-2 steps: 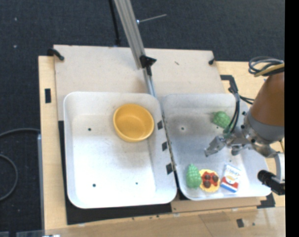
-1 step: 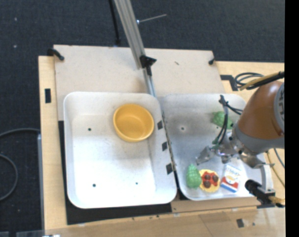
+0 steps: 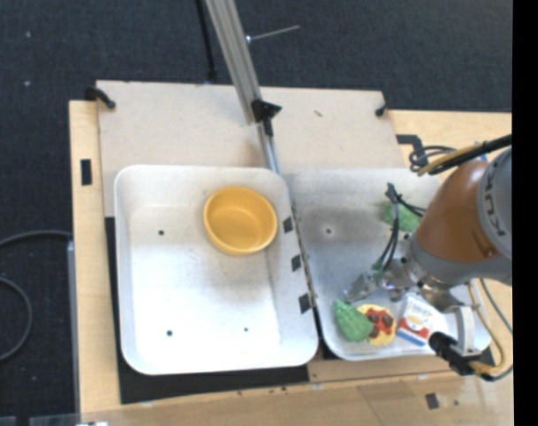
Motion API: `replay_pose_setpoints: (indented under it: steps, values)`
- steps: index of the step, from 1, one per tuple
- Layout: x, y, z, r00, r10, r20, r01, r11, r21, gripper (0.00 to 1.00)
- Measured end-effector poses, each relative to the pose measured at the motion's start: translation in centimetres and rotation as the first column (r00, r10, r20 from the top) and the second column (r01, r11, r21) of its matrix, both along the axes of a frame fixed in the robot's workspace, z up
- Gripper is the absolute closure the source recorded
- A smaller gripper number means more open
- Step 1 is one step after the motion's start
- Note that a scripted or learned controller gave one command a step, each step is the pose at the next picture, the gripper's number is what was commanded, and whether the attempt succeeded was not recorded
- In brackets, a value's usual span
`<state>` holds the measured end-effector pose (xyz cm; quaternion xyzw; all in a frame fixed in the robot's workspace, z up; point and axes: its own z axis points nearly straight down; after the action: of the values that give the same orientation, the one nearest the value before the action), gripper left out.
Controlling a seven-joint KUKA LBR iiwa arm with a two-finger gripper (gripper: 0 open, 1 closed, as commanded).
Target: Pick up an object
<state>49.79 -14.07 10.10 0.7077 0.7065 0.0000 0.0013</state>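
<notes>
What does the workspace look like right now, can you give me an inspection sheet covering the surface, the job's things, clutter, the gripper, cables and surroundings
Surface: wooden bench bearing two shallow white bins, left bin and right bin, side by side.
Job's things: yellow bowl upright in the left bin's far part; green toy, a red and yellow item and a white packet at the right bin's near edge; another green item farther back, partly behind the arm.
Clutter: nothing seen.
Gripper: gripper low over the right bin, above the green toy; finger state unclear.
Cables: dark cables along the wrist; a black cable on the floor at left.
Surroundings: dark carpet; a metal rail slanting in from the top.
</notes>
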Motion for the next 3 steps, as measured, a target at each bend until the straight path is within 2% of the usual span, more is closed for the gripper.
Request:
replay_pose_setpoints:
  steps: [1, 3]
  values:
    - [0.1, 0.0, 1.0, 1.000, -0.004, 0.005, 0.004, 1.000, 0.002, 1.00]
    - [0.4, 1.2, 11.7, 1.000, 0.005, 0.002, -0.005, 1.000, 0.000, 1.00]
